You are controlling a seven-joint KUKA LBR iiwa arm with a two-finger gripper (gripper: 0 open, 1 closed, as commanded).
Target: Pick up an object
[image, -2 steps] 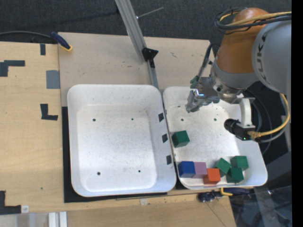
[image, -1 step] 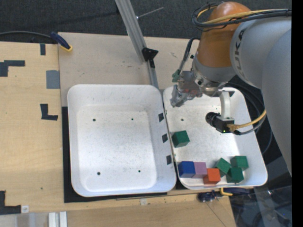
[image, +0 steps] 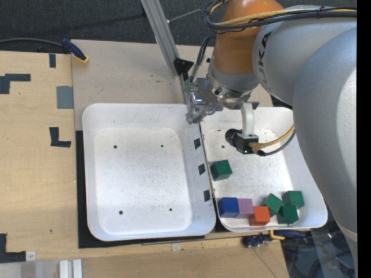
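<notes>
My gripper (image: 193, 114) hangs above the seam between the left bin (image: 139, 172) and right bin (image: 272, 175); parted or clenched, I cannot tell. Arm lettering (image: 265, 43) unreadable.

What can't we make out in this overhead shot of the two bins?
1. Back-right part of the right white bin: camera view, covered by the grey arm.
2. Cluster of green cubes by the orange cube: packed together, exact count unclear.
3. Small blue-and-yellow object below that bin's near rim: partly hidden by the rim, too small to identify.
</notes>
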